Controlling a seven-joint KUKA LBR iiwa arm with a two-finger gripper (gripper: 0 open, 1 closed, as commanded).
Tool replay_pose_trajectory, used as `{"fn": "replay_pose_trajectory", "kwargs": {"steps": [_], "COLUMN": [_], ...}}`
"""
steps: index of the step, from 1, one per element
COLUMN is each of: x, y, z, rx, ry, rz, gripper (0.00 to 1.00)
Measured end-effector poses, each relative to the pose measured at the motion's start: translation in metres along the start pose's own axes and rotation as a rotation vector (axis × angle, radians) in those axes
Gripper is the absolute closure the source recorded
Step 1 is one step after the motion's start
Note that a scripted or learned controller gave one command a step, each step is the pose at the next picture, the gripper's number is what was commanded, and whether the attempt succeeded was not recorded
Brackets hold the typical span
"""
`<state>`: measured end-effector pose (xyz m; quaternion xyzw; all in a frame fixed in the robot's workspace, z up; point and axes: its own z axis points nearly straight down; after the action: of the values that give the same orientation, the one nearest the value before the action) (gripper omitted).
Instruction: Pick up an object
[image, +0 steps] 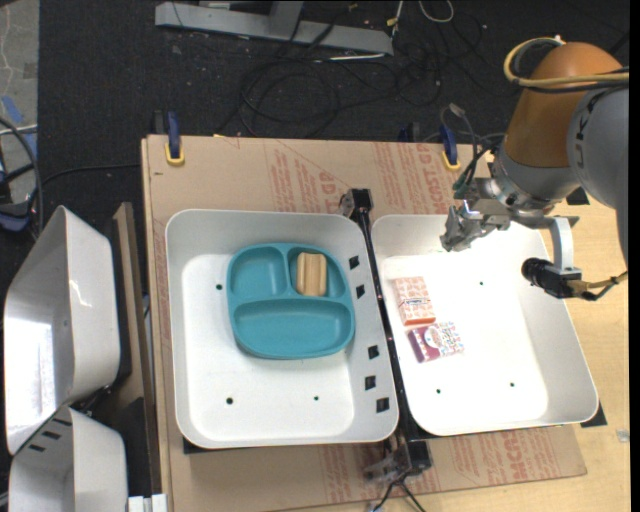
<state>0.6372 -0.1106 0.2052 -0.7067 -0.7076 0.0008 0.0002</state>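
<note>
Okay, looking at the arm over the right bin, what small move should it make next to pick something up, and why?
Probably shift the gripper toward the flat packets in the right bin. It sits over the bin's far edge, apart from them, and they are the nearest items; the wooden block lies in the teal tray in the other bin.

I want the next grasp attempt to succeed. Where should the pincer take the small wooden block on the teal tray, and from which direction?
Grip the wooden block across its short width, on the two long side faces, coming straight down from above. It lies flat in the teal tray's upper right compartment, whose raised rims probably block a sideways approach. The pincer is over the right bin.
</note>
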Motion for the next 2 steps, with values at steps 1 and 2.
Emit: {"fn": "replay_pose_trajectory", "kwargs": {"steps": [1,2], "x": [0.052,0.112], "y": [-0.001,0.002], "z": [-0.015,-0.027], "rx": [-0.003,-0.004], "ry": [0.003,0.003], "rz": [-0.007,-0.008], "gripper": [1.00,1.00]}}
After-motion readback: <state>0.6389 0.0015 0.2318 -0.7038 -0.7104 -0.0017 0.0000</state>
